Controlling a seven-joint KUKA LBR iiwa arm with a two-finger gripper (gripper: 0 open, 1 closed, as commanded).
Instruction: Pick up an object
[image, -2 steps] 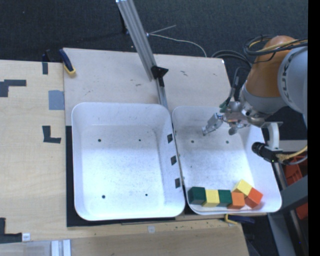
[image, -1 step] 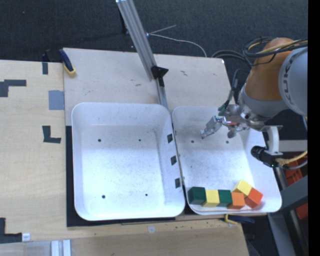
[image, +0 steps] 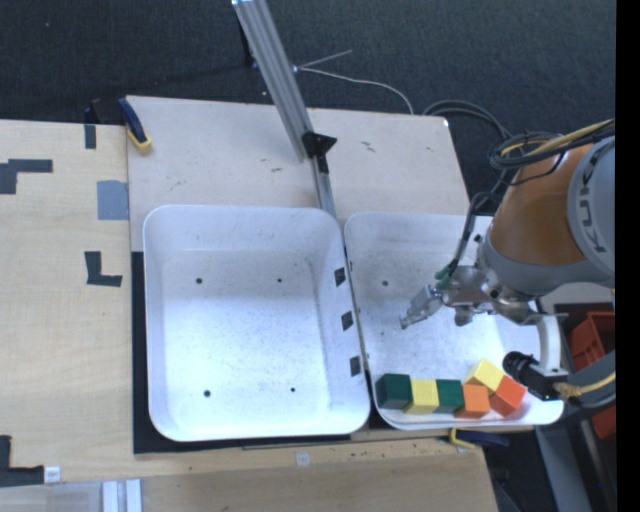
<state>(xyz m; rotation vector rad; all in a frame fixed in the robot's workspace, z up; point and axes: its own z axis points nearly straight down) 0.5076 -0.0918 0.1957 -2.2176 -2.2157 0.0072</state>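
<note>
6 glossy cubes (image: 450, 394) (green, yellow, orange) line right bin (image: 400, 250)

Gripper (image: 420, 308) above right bin (image: 400, 240)

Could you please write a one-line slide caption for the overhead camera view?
KUKA arm's gripper hovers in the right bin, above a row of coloured blocks along its near edge.
</note>
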